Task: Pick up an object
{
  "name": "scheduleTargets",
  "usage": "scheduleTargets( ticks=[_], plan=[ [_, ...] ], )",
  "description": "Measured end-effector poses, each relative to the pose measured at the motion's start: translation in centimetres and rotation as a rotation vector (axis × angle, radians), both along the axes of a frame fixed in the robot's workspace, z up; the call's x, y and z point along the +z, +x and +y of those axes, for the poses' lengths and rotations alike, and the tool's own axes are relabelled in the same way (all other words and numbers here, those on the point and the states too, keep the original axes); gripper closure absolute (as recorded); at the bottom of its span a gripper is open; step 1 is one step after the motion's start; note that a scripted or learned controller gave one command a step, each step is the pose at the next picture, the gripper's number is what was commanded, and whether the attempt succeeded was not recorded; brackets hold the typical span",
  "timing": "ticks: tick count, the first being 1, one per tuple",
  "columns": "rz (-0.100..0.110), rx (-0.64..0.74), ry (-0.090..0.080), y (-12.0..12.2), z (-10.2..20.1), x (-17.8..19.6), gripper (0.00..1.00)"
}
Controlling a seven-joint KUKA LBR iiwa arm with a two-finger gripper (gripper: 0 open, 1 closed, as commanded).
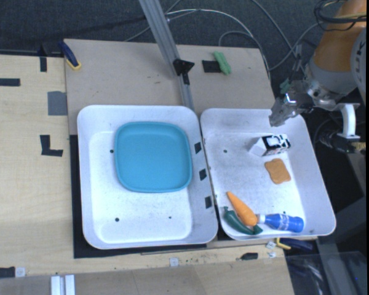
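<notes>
The right bin [234, 128] holds a small black and white object [272, 144], a tan bread-like piece [277, 171], an orange carrot [242, 209] with a green top, and a blue and white tube [283, 222]. My gripper [281, 112] hovers above the bin's far right edge, just up and right of the black and white object, with nothing visibly between its fingers.
A turquoise plate [153, 156] lies in the left bin [98, 183]. A grey pole [166, 35] slants over the bench behind the bins. Cables loop at the back right. A green clip [222, 62] lies on the bench.
</notes>
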State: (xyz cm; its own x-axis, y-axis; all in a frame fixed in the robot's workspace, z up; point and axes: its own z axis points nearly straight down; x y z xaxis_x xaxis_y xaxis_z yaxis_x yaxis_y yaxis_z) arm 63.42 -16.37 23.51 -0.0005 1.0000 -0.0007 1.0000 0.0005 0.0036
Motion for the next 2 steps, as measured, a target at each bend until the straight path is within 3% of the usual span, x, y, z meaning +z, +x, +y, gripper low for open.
scheduleTargets(
  ticks=[2],
  plan=[
    [0.004,0.001,0.001,-1.2,10.0,-1.6,1.00]
  ],
)
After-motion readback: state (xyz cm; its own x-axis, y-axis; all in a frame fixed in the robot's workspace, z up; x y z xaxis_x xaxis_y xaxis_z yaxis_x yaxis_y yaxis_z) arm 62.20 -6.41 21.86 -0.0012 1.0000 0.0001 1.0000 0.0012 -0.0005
